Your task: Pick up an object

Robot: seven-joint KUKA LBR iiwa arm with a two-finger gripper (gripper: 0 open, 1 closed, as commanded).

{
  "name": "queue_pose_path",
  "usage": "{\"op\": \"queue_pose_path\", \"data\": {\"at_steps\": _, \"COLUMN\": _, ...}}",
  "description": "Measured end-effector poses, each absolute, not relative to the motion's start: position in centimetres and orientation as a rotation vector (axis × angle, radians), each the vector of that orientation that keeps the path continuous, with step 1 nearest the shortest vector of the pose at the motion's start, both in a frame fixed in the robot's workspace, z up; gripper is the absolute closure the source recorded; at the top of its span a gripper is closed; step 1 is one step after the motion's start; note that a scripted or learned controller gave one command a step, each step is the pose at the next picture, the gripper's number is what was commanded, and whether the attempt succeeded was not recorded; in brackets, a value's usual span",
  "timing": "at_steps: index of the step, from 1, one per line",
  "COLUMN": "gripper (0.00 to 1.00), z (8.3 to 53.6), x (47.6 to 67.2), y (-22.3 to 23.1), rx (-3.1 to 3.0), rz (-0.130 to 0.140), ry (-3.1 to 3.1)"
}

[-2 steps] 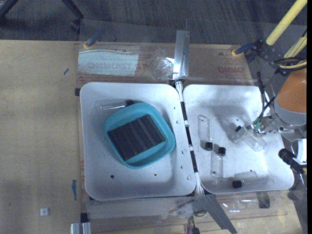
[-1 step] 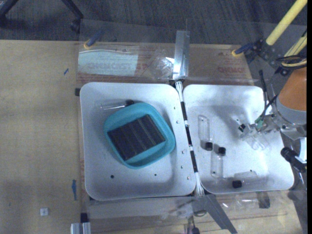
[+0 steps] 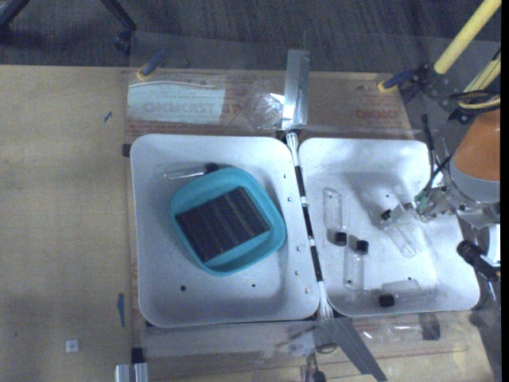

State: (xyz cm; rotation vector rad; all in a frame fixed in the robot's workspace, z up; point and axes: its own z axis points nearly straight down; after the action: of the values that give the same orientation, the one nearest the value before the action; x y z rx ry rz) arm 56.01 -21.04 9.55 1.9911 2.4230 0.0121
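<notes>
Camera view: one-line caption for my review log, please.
KUKA arm reaches from the right over the right bin of clear vials; a teal tray fills the left bin.

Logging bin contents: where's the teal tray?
The teal tray lies in the left bin, mid-bin, just below a clear vial.

We count several candidate objects across the two bins. In the left bin (image 3: 151, 237) a teal square container (image 3: 228, 220) lies tilted, its dark ribbed face upward; a clear vial with a black cap (image 3: 188, 170) lies just behind it. In the right bin (image 3: 334, 157) clear black-capped vials lie flat: one left of centre (image 3: 333, 213), one below it (image 3: 354, 265), one near the front wall (image 3: 402, 291), two toward the right side (image 3: 390, 213).
</notes>
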Motion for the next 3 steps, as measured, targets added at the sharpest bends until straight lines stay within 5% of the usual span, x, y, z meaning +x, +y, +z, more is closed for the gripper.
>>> {"op": "queue_pose_path", "data": {"at_steps": 1, "gripper": 0.00, "z": 8.77, "x": 55.81, "y": -18.63, "rx": 2.041, "rz": 0.003, "ry": 2.378}}
{"op": "queue_pose_path", "data": {"at_steps": 2, "gripper": 1.00, "z": 9.60, "x": 55.99, "y": -18.77, "rx": 2.043, "rz": 0.007, "ry": 2.373}}
{"op": "queue_pose_path", "data": {"at_steps": 3, "gripper": 0.00, "z": 9.61, "x": 55.99, "y": -18.78, "rx": 2.043, "rz": 0.007, "ry": 2.373}}
